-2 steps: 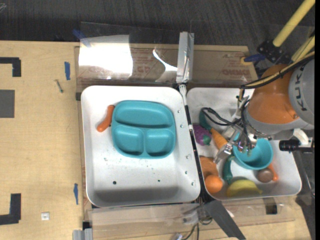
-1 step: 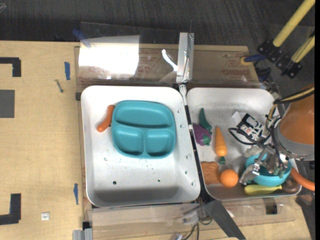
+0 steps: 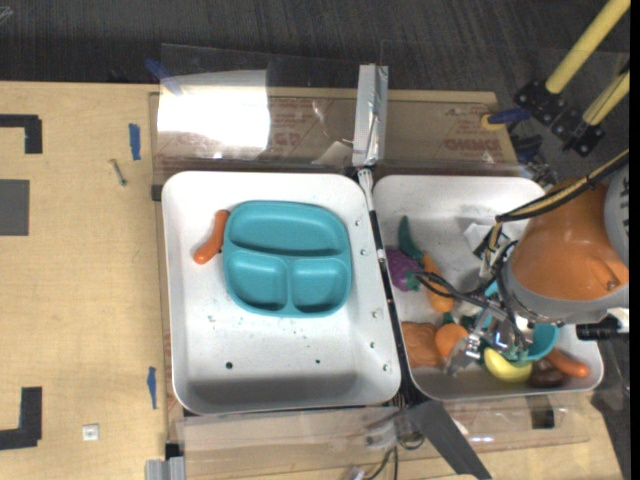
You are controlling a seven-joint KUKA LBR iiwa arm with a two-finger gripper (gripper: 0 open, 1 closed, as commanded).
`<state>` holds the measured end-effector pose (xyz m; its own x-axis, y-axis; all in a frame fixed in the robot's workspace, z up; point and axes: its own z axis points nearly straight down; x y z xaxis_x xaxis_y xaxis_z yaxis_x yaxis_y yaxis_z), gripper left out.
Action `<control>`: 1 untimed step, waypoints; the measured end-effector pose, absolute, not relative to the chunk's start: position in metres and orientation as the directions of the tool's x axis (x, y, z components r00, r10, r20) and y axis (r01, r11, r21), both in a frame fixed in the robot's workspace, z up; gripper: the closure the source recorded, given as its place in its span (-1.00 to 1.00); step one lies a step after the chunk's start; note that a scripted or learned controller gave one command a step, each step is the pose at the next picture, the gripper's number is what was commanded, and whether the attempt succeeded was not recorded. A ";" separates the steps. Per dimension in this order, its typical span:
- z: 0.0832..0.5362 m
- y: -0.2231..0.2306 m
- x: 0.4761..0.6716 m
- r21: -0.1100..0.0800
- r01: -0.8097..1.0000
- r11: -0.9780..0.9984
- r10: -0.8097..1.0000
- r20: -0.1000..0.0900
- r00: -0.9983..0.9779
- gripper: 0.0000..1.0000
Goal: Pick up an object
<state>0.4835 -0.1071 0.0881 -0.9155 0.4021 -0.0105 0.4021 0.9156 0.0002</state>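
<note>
Yellow toy (image 3: 507, 366) just beside tool (image 3: 487, 346), right bin (image 3: 440, 193)

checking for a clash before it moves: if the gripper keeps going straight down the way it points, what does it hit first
Most likely the yellow toy in the right bin, just under the gripper. An orange toy sits close beside it, and depth is hard to judge from this angle.

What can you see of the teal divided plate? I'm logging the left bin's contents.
The teal divided plate looks like smooth plastic, a rounded rectangle with three compartments: one long one at the far side, two smaller ones nearer. It lies flat and upright in the left bin, toward its far end. An orange carrot-like piece lies against its left edge.
</note>
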 end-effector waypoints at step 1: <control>0.088 -0.098 0.486 -0.001 0.479 0.878 0.479 -0.012 -0.878 -1.00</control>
<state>0.4863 -0.0980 0.0881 -0.8776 0.4792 -0.0123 0.4792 0.8777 -0.0006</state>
